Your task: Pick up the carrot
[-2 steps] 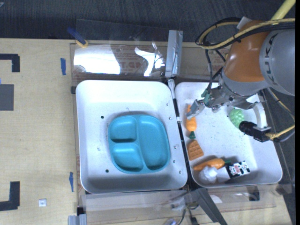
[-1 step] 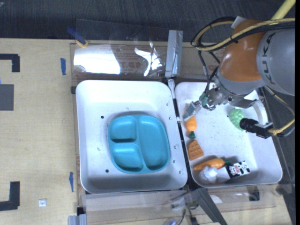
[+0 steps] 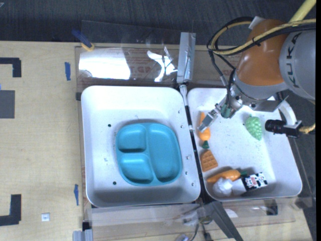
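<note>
the gripper [image 3: 209, 118] hangs low in the right bin [image 3: 281, 185], its fingers [image 3: 213, 115] spread open just beside the carrot [image 3: 202, 126] near the bin's left wall.

Wooden bench [image 3: 35, 149]; two white bins [image 3: 95, 134] side by side

Fixed overhead slant over both bins [image 3: 95, 104]

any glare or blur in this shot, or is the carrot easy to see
In the camera view, strong glare whitens the clear panel behind the left bin; the right bin is evenly lit with soft shadows; the carrot is small and slightly soft, close beside the gripper.
</note>
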Tool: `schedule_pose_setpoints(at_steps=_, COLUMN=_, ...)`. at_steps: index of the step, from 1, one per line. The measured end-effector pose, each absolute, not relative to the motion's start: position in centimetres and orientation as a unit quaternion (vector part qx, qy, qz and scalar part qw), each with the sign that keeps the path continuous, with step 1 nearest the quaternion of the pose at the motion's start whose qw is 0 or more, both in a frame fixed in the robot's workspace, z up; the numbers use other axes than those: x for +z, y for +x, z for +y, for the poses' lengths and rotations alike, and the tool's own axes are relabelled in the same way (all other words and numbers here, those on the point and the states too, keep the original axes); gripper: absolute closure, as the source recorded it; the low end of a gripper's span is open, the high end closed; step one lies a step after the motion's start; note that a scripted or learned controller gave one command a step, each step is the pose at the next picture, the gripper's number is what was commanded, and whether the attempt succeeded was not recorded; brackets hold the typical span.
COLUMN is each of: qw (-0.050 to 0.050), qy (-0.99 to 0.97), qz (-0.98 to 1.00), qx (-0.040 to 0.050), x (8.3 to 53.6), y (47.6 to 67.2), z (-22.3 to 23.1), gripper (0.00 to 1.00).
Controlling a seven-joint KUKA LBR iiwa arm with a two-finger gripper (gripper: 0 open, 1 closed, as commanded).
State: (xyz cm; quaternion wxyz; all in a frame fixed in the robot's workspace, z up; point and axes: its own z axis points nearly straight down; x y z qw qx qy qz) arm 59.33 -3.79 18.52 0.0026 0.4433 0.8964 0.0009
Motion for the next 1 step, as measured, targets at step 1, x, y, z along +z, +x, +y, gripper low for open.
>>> schedule_pose_setpoints(at_steps=1, qw=0.011, qy=0.461, qz=0.887, qx=0.0044, x=10.82, y=60.75, z=-9.83, gripper=0.0)
